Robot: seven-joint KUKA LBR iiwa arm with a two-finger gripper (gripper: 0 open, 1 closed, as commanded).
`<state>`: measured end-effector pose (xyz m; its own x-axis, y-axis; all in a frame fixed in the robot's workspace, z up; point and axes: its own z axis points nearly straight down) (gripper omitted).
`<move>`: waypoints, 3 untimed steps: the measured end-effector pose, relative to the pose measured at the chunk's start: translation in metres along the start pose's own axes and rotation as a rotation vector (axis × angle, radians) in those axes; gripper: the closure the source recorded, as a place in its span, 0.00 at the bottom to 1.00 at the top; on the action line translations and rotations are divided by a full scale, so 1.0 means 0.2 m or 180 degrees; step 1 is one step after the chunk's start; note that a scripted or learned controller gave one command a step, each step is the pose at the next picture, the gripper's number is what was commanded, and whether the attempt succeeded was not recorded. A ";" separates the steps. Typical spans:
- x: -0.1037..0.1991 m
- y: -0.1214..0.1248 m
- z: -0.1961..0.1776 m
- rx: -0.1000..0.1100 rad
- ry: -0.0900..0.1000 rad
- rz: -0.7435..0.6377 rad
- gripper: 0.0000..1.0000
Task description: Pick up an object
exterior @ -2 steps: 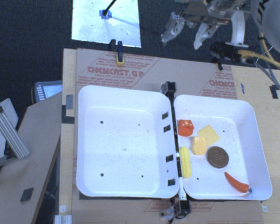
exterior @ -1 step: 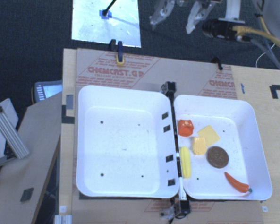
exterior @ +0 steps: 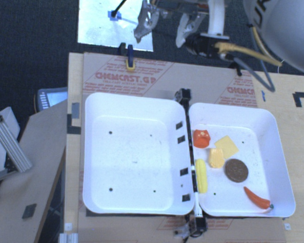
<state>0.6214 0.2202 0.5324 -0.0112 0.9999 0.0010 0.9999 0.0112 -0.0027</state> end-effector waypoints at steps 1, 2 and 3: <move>0.08 0.06 0.00 -0.0005 -0.0007 0.0014 0.00; 0.08 0.06 -0.04 -0.0001 -0.0011 0.0001 1.00; 0.08 0.07 -0.09 0.0003 -0.0014 -0.0017 1.00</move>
